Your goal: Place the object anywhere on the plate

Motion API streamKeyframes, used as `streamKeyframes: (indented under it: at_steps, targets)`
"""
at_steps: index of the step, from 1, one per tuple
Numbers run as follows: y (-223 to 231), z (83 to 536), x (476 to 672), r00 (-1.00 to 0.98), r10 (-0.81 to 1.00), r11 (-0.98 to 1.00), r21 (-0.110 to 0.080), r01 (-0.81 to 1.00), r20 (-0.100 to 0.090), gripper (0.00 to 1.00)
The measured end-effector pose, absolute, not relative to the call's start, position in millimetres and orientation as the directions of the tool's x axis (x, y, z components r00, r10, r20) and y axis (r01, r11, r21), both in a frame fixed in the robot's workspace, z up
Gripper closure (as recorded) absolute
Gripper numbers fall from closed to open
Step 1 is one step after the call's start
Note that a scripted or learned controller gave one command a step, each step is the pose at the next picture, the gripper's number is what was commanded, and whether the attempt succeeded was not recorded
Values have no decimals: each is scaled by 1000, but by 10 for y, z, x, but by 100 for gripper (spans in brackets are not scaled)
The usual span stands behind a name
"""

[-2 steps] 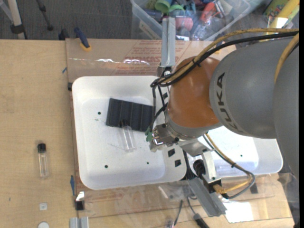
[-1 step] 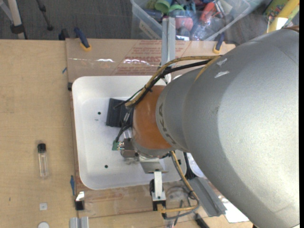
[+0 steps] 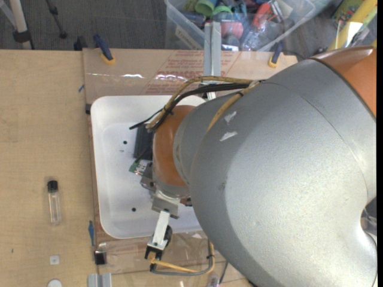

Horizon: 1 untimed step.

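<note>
My grey arm with its orange band (image 3: 164, 151) covers most of the camera view and hangs low over the white bin (image 3: 111, 160). The gripper (image 3: 158, 190) sits under the wrist, over the bin's middle and near its front half. Its tip is hidden by the arm's own body. The bare part of the bin floor on the left shows only two small dark specks. The arm hides the bin's right side and everything to the right of it.
A clear vial with a black cap (image 3: 54, 201) lies on the wooden bench left of the bin. A clear tub of colourful items (image 3: 239, 8) stands at the back. Blue clamps (image 3: 105, 51) hold a plastic sheet behind the bin.
</note>
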<state>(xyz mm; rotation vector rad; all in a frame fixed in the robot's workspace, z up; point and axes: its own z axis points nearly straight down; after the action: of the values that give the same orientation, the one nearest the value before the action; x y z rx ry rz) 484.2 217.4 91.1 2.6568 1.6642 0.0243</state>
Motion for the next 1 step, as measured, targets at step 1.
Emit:
streamKeyframes:
  at_steps: [1]
  targets:
    - [2153, 1272, 5379, -129, 992, 129, 0, 992, 0, 100]
